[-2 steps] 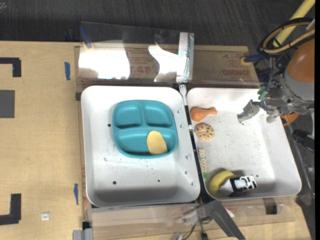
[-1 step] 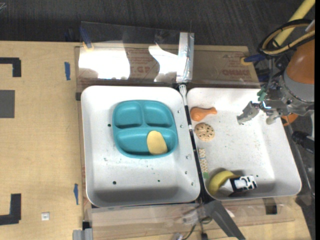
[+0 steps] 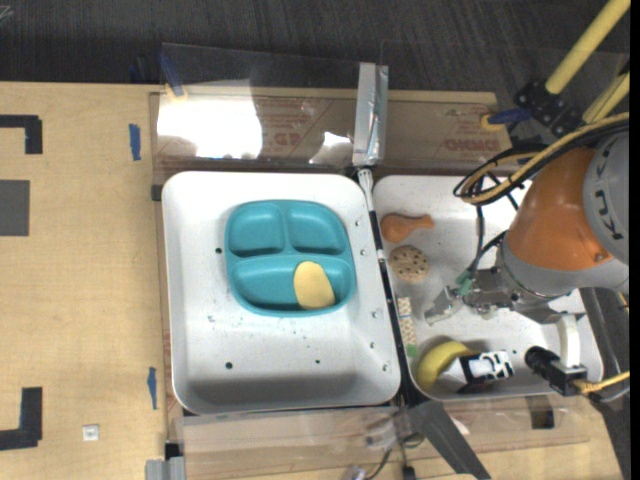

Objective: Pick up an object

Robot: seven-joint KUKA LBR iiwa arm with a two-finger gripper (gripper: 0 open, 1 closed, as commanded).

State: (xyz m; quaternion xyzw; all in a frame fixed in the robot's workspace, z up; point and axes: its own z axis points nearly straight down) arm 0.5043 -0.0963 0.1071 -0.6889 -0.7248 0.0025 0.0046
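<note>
My gripper [image 3: 445, 306] hangs in the middle of the right bin [image 3: 450, 196], reaching in from the right under the orange wrist band. Below it a yellow banana [image 3: 440, 361] lies by the bin's front wall, with a black and white object [image 3: 486, 366] just to its right. A round speckled cookie [image 3: 408, 261] rests left of the gripper and above it. An orange drumstick-shaped toy [image 3: 404, 227] sits further back. Nothing shows between the gripper's tips.
The left bin [image 3: 200, 298] holds a teal divided plate [image 3: 270, 243] with a yellow oval object [image 3: 314, 286] in its front right compartment. A small pale strip [image 3: 405, 313] lies against the right bin's left wall. Yellow and black cables run at the top right.
</note>
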